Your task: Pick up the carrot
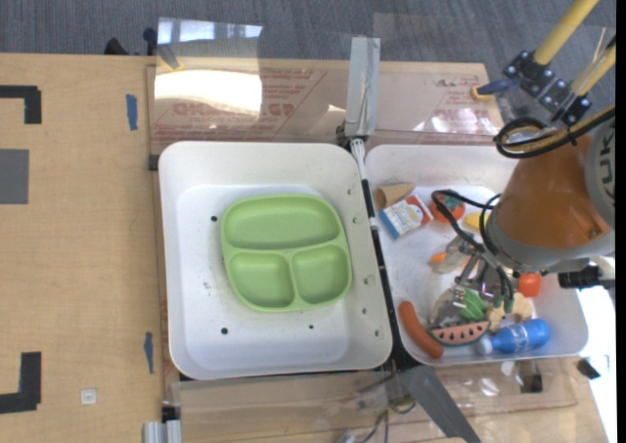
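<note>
The arm's orange band (550, 199) hangs over the right bin (577, 319), and my gripper (466, 287) reaches down and left from it among the toy foods. A small orange piece that looks like the carrot (443, 257) lies on the bin floor just left of the gripper's upper part. I cannot tell whether the gripper touches it. A green leafy bit (476, 307) sits right beside the gripper's tip. The wrist hides part of the pile.
The right bin also holds a red sausage (421, 330), a watermelon slice (462, 334), a blue bottle (518, 336), a blue-and-white carton (403, 218), a tan wedge (393, 194) and a red-orange piece (529, 284). A green divided plate (286, 251) lies in the left bin (186, 236).
</note>
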Motion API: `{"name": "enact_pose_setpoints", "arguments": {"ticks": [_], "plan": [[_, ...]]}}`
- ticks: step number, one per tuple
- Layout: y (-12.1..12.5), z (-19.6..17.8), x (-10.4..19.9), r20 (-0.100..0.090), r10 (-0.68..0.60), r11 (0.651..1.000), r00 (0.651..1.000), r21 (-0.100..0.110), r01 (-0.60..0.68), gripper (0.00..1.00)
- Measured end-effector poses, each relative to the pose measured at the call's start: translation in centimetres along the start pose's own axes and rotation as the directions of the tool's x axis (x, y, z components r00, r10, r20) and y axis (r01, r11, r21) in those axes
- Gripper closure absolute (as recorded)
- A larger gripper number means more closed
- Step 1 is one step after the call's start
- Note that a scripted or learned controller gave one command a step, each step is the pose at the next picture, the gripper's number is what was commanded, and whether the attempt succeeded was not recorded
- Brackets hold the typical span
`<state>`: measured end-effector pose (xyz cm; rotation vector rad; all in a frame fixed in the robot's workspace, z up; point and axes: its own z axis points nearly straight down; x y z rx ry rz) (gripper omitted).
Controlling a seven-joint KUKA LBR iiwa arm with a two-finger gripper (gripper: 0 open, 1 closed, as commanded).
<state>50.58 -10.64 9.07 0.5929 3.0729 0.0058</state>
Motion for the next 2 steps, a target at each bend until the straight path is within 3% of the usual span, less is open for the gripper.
{"name": "enact_pose_setpoints", "arguments": {"ticks": [1, 2], "plan": [[1.3, 0.1, -6.2, 0.002, 0.222, 0.975, 0.975, 0.002, -0.222, 0.0], [1.5, -1.2, -6.5, 0.014, 0.219, 0.976, 0.976, -0.002, -0.219, 1.0]]}}
